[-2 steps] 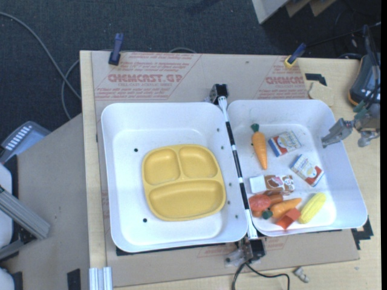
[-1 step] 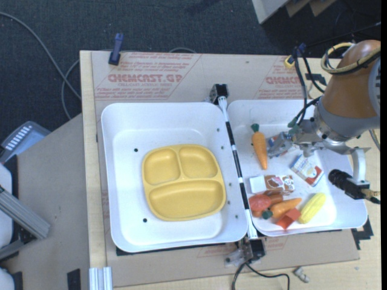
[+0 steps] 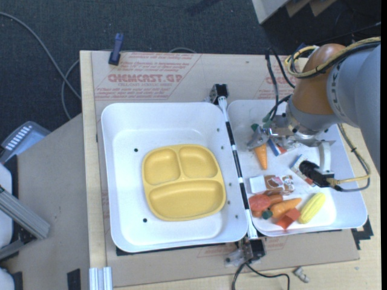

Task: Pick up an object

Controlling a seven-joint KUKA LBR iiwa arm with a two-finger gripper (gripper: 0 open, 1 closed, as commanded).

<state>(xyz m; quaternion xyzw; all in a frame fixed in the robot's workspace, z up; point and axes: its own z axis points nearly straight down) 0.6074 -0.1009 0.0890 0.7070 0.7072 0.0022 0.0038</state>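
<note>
Bench with two white bins; left bin (image 3: pixel 121 132) carries a yellow divided tray (image 3: pixel 181 183).
Camera view: gripper (image 3: pixel 275 139) sits low in right bin (image 3: pixel 351 213), just above the small carrot (image 3: pixel 261 156); whether it pinches I cannot tell. I would centre on the carrot before lifting; the corn (image 3: pixel 311 206) lies well apart.

The arm (image 3: pixel 357 77) is a thick, rounded grey tube with a smooth matte shell; an orange band (image 3: pixel 314 83) rings it above the wrist, glossy with a pale highlight; yellow and black cables (image 3: pixel 302 56) loop over the band's far side; a thin black cable (image 3: pixel 273 115) hangs at its left; below sits a grey metal wrist (image 3: pixel 302 122); the end effector (image 3: pixel 275 139) is small, dark and silver.
</note>
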